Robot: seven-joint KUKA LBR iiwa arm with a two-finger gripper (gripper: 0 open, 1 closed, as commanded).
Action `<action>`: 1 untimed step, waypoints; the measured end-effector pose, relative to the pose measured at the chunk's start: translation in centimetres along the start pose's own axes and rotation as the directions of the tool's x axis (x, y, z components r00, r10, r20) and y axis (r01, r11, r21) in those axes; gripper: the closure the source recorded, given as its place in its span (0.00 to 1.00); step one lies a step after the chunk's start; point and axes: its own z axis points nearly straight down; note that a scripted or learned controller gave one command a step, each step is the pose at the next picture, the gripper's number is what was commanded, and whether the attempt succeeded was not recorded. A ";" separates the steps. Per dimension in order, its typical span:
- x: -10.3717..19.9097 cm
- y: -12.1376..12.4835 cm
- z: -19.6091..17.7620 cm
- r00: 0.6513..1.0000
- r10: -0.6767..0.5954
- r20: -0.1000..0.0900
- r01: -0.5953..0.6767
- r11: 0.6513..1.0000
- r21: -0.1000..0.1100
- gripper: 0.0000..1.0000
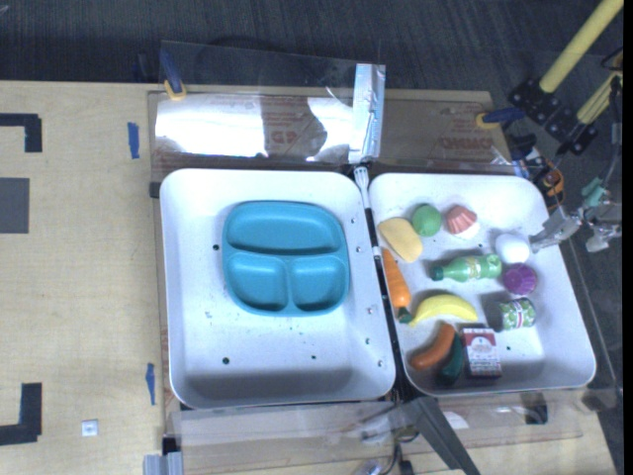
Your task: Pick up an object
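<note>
Your gripper (556,228) sits at right rim of right bin (574,364), low, angled inward; fingers too small and blurred, can't tell grip state. White ball (512,248) just beside gripper tip, likeliest target since closest. Purple toy (520,279) just below ball; green bottle (467,267) lying flat left of ball. Banana (444,309), red box (481,351) further below-left of ball. Toys crowded, so expect neighbours nudged. Blue tray (287,256) well left of ball, in other bin.
</note>
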 end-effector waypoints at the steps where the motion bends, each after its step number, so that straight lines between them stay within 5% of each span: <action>1: 0.0 0.1 -1.1 1.000 -0.001 0.002 0.001 1.000 -0.004 1.00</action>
